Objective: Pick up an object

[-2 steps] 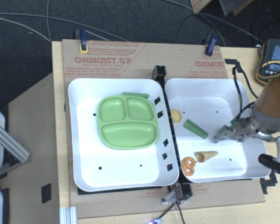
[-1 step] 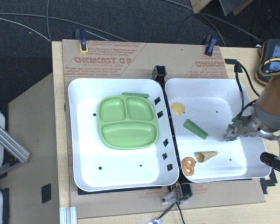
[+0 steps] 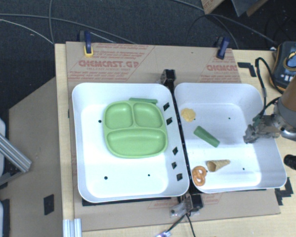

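In the right bin (image 3: pixel 251 96) lie a round tan cookie (image 3: pixel 188 115), a green stick-shaped piece (image 3: pixel 206 136), a small ice-cream cone (image 3: pixel 218 165) and an orange pretzel (image 3: pixel 199 175). My gripper (image 3: pixel 251 134) hangs over the right bin's right side, well to the right of the green piece, with nothing seen between its fingers. The arm enters from the right edge above it.
The left bin (image 3: pixel 89 172) holds a light green divided plate (image 3: pixel 135 129) with a green strip at its far edge. A black divider with clips (image 3: pixel 173 132) runs between the bins. Cables and a yellow-blue device (image 3: pixel 288 65) lie at the right.
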You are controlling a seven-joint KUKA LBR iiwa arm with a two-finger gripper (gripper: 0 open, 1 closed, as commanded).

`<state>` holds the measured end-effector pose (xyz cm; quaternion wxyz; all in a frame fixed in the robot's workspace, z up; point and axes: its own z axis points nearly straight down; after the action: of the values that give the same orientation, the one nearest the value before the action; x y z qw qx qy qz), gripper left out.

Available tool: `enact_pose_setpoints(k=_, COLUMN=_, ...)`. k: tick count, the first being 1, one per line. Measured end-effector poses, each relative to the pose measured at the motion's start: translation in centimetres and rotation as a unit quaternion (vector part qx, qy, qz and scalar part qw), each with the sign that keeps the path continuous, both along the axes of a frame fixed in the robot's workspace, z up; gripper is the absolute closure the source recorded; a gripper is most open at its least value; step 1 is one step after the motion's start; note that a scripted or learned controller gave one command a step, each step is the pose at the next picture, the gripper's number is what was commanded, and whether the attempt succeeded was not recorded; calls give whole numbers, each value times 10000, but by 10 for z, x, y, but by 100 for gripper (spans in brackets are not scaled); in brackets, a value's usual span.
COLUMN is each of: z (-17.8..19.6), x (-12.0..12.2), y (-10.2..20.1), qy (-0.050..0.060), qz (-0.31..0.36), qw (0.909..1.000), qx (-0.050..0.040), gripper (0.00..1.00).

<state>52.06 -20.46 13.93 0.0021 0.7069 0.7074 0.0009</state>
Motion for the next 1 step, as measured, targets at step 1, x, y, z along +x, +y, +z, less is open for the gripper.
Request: enact_pose_setpoints(k=1, z=46, x=7, y=-4, qy=-9, qz=3, qw=10000, qx=-4, gripper=100)
